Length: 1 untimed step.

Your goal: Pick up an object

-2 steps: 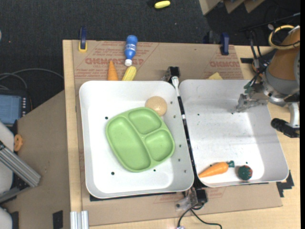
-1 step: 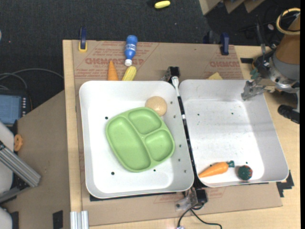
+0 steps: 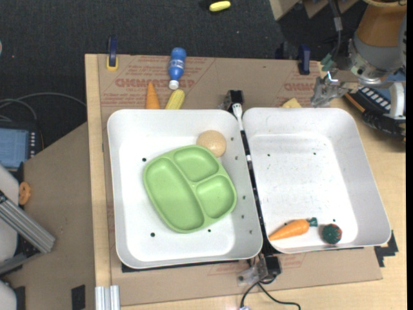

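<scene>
Green tray [image 3: 189, 188] beside toy carrot [image 3: 290, 229]

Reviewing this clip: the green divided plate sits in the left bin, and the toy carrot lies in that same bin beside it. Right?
Not quite. The green divided plate is in the left bin, but the camera view shows the toy carrot in the right bin, near its front edge.

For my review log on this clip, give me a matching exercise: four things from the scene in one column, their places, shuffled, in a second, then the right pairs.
Things:
1. green divided plate
2. toy carrot
3. blue and white bottle
4. gripper

Places:
A. on the cardboard behind the left bin
B. in the left bin
C. above the right bin's far right corner
D. near the right bin's front edge

Pairs: 1-B, 2-D, 3-A, 4-C
</scene>
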Motion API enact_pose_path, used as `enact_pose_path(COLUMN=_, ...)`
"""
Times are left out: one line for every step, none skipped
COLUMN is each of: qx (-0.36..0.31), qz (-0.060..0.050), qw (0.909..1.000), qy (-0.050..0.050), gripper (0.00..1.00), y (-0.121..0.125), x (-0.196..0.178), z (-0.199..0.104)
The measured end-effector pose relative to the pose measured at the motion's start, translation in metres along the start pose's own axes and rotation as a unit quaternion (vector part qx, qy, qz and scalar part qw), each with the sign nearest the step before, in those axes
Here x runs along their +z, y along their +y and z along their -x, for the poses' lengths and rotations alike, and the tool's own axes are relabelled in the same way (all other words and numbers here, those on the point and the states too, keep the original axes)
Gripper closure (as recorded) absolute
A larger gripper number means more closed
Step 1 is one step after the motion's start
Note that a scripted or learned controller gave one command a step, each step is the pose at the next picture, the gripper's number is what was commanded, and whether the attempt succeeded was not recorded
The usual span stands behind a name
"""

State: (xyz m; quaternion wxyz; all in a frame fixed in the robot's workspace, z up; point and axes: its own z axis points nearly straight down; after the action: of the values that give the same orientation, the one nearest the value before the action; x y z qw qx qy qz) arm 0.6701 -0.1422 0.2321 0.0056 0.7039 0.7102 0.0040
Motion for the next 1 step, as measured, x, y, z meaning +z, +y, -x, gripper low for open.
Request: enact_pose_path(qx=0.002, qz=-0.008, qw=1.0, qy=0.002, gripper=1.0, y=-0.0176, x=0.0006, z=-0.0537)
